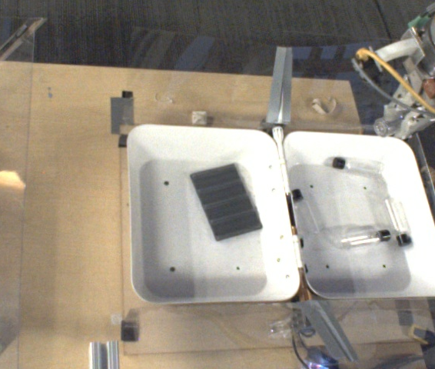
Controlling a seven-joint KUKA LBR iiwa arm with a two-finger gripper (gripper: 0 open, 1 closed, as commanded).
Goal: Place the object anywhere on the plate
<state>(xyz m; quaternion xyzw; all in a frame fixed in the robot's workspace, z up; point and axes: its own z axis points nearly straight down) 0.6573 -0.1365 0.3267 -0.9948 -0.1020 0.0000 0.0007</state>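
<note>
Two white bins side by side, dark ridged plate [226,201] tilted in left bin [148,214], clear tubes [371,237] with black caps in right bin [425,229], my arm [425,60] above its far right corner, grip state: cannot tell.

The arm [433,60] is cut off by the top right corner, so its gripper's fingers cannot be made out among the cables and fittings there. Below and left of it, in the right bin [426,206], lie clear pieces [371,233] with small black caps, too transparent to tell their outlines or number. The right bin's near right corner fades into shadow.
</note>
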